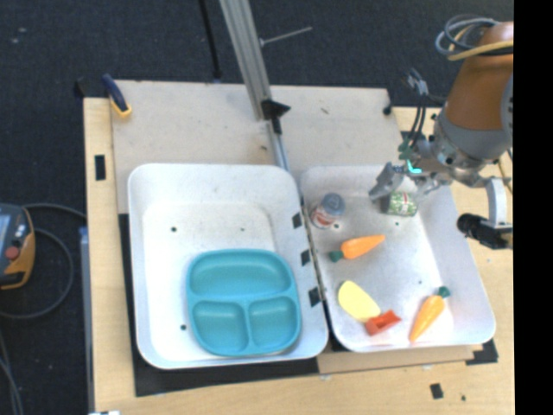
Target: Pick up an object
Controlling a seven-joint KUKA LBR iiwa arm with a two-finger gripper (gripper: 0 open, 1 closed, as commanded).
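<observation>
**Gripper over a small object, lift not yet shown**

A small green-and-white object [403, 203] sits near the back of the right bin [462, 258], directly under the gripper [396, 187]. Whether the fingers are apart or clamped, I cannot tell. Two carrots [361, 246], a yellow piece [357, 300] and a can [327, 209] lie untouched. The grasp and lift seem still to come.

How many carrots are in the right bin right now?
2. One carrot lies near the middle of the right bin; the other carrot lies by its front right corner. The gripper could hide something small.
</observation>
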